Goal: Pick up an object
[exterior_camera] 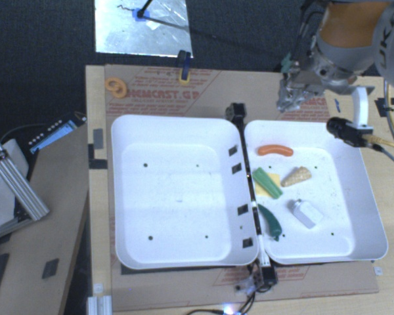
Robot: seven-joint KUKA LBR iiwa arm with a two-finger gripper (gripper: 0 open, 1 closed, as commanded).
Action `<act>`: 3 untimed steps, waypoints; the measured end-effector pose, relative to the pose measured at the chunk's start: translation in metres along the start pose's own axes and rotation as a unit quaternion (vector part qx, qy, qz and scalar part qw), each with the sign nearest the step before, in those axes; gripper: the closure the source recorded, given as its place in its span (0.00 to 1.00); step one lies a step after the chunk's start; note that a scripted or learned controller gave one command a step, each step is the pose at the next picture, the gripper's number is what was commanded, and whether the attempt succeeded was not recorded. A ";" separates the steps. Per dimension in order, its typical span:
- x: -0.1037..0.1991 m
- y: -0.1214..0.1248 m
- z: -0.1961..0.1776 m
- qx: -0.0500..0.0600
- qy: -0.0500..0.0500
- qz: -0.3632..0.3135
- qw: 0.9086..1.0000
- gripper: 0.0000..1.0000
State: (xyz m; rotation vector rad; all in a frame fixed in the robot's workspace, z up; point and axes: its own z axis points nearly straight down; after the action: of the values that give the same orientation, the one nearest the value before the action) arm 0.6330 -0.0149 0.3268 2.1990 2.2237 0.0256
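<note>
nearest me in the right shallow white plastic bin (354,241): a dark green curved pepper-like piece (271,220) hard against the centre divider, awkward for a two-finger grab because the wall blocks one side. just beside it, more central, a small pale grey-white bottle-shaped item (304,213) lying on its side, open floor all round, so i'd judge that the easiest candidate.

mid bin: a yellow-and-green flat wedge block (266,182), again near the divider, and a tan textured cone-like chunk (296,176) just beside it to the right, apart from it. further back, an orange sausage-shaped piece (275,150) lying crosswise near the far wall. all five sit loose on the bin floor, none stacked, nothing lifted.

the left shallow white plastic bin (125,176) sits alongside, the two joined by black clips along the shared rim, presumably so they don't drift.

far side: the grey two-finger gripper (291,101) hangs over the cardboard sheet (203,87) beyond the right bin's back edge, above all the objects and clear of them. too blurred at that range, i can't tell how it's set, and nothing visible in it. my read: parked high outside the bin so the camera sees the contents. pick not begun; next move needs a descent onto one target.
</note>
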 end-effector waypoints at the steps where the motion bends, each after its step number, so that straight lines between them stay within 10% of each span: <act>1: -0.009 0.037 -0.018 0.007 -0.001 0.003 1.000 1.00; 3: -0.125 0.032 0.064 0.011 -0.002 0.007 1.000 1.00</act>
State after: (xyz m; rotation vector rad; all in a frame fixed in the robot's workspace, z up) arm 0.6679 -0.1390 0.2632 2.2243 2.2160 -0.0028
